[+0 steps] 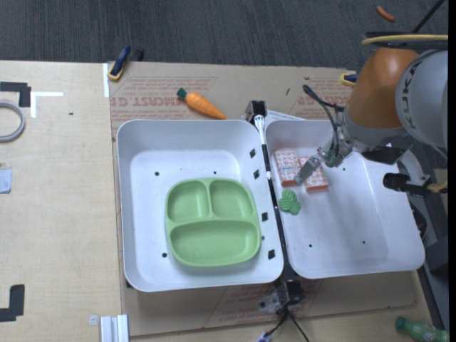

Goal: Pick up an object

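In the right bin (356,241) lie two small red-and-white boxes: one (286,167) near the bin's left wall and another (318,181) just right of it. A small green leafy toy (289,201) lies below them. My gripper (313,167) hangs low over the boxes, its fingers pointing down-left between the two, close to or touching the right-hand box. Nothing shows held between the fingers. The grey arm with its orange band (381,84) comes in from the upper right.
The left bin (142,191) holds a green divided plate (212,221). A toy carrot (201,104) lies on the cardboard behind the bins. A blue clip (120,61) sits at the far left back. A green bottle (420,328) lies at the bottom right.
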Controlling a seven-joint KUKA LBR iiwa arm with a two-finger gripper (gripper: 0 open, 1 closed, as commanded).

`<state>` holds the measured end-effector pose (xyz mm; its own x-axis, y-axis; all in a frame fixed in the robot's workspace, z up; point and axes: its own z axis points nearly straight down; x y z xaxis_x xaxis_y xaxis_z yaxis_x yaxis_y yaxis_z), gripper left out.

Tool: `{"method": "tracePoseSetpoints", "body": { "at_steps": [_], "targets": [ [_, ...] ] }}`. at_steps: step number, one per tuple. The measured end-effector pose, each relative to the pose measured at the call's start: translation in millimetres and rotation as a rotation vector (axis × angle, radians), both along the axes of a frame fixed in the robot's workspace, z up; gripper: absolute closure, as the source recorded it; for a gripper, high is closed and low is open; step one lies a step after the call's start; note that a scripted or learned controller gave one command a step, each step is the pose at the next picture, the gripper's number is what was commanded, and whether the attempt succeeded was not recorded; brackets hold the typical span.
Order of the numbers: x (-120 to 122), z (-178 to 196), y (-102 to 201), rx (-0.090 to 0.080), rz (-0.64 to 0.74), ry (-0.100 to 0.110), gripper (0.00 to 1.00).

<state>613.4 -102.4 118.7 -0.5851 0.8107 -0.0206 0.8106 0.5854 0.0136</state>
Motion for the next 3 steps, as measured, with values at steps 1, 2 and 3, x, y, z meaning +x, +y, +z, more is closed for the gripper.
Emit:
{"method": "tracePoseSetpoints", "body": {
  "at_steps": [1,2,3],
  "targets": [
    [-12,-21,0,0.007,-0.064,0.007,0.0],
    [-11,-10,-1,0.004,-0.066,0.002,1.0],
    [-92,89,54,0.008,-0.008,0.021,1.0]
  ]
}}
